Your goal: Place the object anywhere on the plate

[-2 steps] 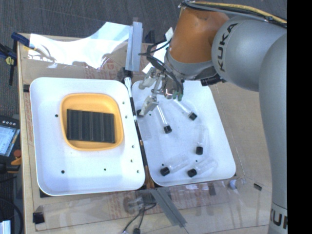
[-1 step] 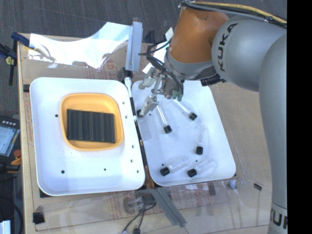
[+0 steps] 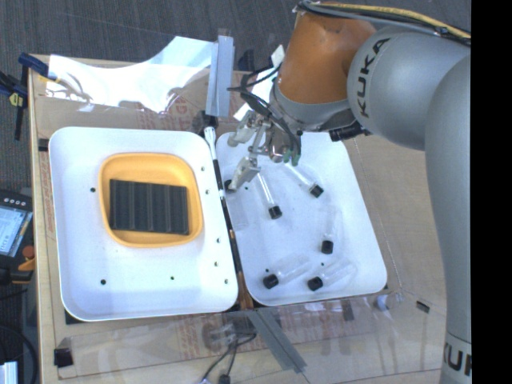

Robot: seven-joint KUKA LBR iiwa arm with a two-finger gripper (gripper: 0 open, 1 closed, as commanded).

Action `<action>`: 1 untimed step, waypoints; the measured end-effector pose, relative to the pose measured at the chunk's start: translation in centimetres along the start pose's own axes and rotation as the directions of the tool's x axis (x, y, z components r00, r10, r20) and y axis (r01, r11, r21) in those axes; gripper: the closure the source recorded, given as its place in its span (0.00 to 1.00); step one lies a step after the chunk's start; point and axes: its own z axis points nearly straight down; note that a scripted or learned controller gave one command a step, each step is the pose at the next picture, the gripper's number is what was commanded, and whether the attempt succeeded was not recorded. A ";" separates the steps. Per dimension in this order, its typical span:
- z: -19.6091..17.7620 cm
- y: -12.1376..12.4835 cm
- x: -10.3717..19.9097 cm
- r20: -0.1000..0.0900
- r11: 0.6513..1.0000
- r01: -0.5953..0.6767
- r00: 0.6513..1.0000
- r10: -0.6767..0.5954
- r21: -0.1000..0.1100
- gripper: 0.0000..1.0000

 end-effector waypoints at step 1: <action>0.0 0.0 0.0 0.000 1.000 0.000 1.000 0.000 0.000 0.00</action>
